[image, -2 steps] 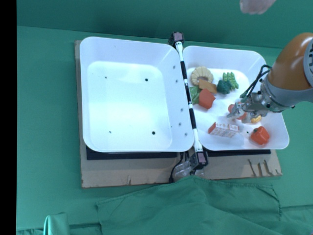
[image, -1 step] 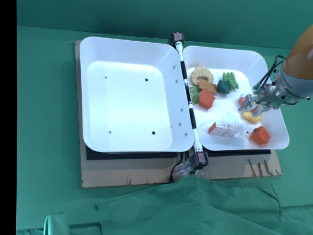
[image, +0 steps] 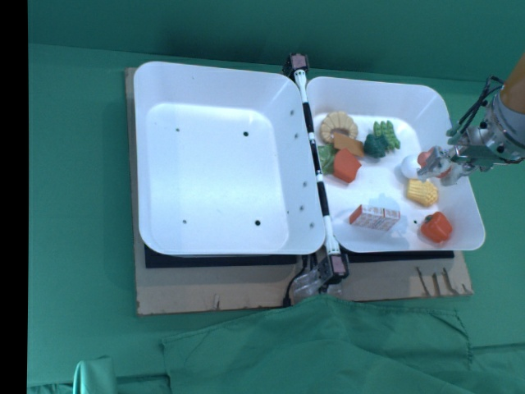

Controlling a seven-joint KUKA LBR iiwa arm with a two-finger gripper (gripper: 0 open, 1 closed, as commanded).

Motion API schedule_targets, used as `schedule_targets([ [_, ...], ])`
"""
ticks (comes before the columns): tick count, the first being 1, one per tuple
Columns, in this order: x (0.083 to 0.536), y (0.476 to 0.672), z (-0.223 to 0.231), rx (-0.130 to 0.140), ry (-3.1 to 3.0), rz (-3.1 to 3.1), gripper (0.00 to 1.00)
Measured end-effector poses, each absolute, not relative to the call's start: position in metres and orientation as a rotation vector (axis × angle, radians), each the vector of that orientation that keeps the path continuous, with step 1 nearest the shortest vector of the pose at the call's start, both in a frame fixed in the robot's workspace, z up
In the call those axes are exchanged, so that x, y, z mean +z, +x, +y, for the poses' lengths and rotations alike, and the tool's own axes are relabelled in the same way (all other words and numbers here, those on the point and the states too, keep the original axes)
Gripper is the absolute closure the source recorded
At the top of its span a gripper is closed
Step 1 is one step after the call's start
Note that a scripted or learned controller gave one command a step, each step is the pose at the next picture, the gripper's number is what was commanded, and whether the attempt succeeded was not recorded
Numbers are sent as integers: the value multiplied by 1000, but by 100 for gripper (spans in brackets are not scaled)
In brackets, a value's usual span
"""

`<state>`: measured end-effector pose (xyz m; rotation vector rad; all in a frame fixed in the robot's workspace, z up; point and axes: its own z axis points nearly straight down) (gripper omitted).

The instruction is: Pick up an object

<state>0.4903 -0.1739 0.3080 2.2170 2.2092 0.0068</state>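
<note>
My gripper (image: 439, 164) hangs low at the right side of the frame over a small red and white toy (image: 426, 159) in the right white bin (image: 459, 220), and I cannot tell if I hold it, so the pick seems not done.

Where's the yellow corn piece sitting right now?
In the camera view, the yellow corn lies in the right bin near its right wall, just below the gripper and above the orange pepper.

My arm (image: 510, 105) reaches in from the right edge, orange band showing above the grey wrist. My gripper (image: 440, 164) hangs low on the right side, pointing leftward and down, cables looping beside the wrist. How my fingers stand is too blurred to tell.
</note>
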Motion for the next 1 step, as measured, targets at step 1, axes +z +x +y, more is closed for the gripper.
schedule_targets([
  [1, 353, 488, -176, 5, 2218, 2211, 100],
])
